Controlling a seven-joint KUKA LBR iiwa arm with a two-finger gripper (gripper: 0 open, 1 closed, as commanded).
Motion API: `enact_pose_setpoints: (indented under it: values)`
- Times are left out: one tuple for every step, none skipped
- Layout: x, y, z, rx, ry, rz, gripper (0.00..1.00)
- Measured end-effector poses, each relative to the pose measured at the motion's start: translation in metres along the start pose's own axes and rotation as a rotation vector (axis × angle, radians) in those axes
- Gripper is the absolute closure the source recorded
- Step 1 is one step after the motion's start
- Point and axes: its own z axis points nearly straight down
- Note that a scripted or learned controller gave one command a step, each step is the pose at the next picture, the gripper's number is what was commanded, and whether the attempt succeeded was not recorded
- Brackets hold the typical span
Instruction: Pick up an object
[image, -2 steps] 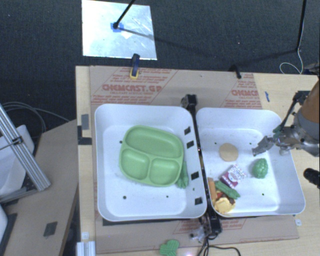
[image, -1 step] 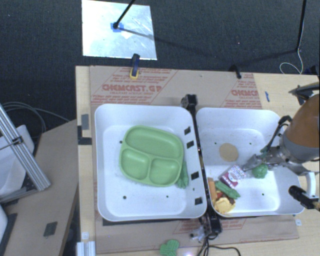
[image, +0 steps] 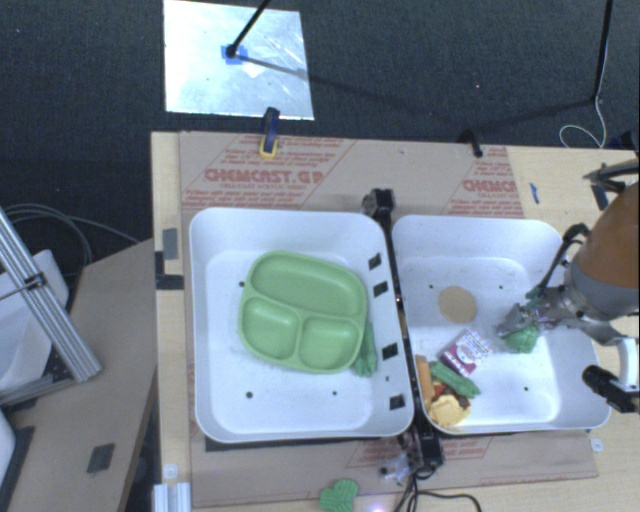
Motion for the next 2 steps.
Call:
enact_pose_setpoints:
  values:
    - [0.074,0.003,-0.078,0.0,0.003,-0.008,1.0]
    - [0.162,0.01,-0.09,0.001,0.004,-0.012,1.0]
